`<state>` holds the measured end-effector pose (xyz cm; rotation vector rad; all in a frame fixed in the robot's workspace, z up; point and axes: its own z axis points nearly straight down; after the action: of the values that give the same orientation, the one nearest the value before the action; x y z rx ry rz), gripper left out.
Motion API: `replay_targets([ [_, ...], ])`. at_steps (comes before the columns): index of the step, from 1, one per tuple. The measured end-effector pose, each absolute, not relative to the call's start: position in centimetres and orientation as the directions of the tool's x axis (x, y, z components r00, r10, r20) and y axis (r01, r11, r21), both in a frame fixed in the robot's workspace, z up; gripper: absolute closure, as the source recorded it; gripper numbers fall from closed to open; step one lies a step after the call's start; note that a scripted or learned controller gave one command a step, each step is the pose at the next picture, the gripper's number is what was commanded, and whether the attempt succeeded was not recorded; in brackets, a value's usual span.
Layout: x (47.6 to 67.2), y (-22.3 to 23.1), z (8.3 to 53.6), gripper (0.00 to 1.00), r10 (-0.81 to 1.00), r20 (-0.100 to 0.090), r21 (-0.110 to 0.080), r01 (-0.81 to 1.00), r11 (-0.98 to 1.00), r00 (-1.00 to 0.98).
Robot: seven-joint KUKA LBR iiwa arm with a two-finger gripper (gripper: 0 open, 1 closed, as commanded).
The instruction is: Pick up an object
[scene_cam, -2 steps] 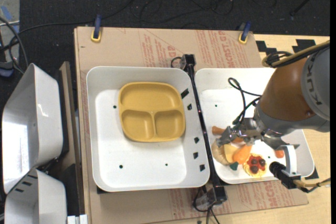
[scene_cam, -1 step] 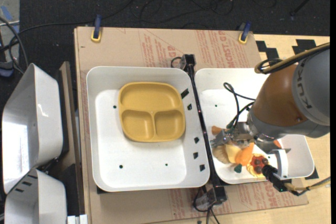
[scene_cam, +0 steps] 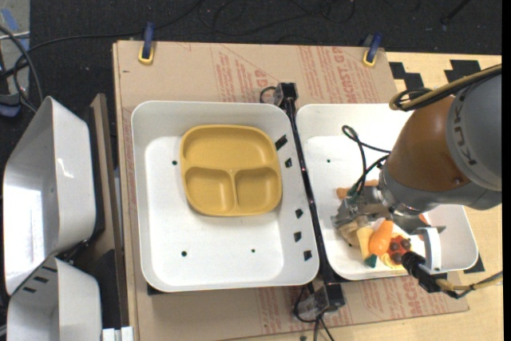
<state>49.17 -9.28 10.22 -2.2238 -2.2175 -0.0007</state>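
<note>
In the right bin (scene_cam: 335,132), near its front, lies a small heap of toys: an orange piece (scene_cam: 383,235), a pale yellow piece (scene_cam: 366,239) and a small green bit (scene_cam: 370,259). My gripper (scene_cam: 350,218) is down in this bin at the heap's left edge, touching or nearly touching the yellow piece. The grey and orange arm (scene_cam: 435,156) covers most of the bin's right side. A small orange-brown thing (scene_cam: 343,192) peeks out just behind the gripper. Nothing can be made out in the gripper's grasp.
The left bin (scene_cam: 160,251) holds a yellow divided plate (scene_cam: 231,169) at its back middle. A black divider with clips (scene_cam: 299,172) runs between the two bins. White tubs (scene_cam: 44,180) stand off the bench at the left.
</note>
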Motion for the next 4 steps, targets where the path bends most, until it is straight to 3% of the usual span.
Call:
replay_targets([
  [3, 49.8, -9.9, 26.9, 1.00, 1.000, -0.002, 0.006, 1.000, 0.004, -0.004],
  [4, 49.7, -4.1, 27.1, 1.00, 1.000, 0.001, 0.001, 1.000, 0.008, -0.008],
])
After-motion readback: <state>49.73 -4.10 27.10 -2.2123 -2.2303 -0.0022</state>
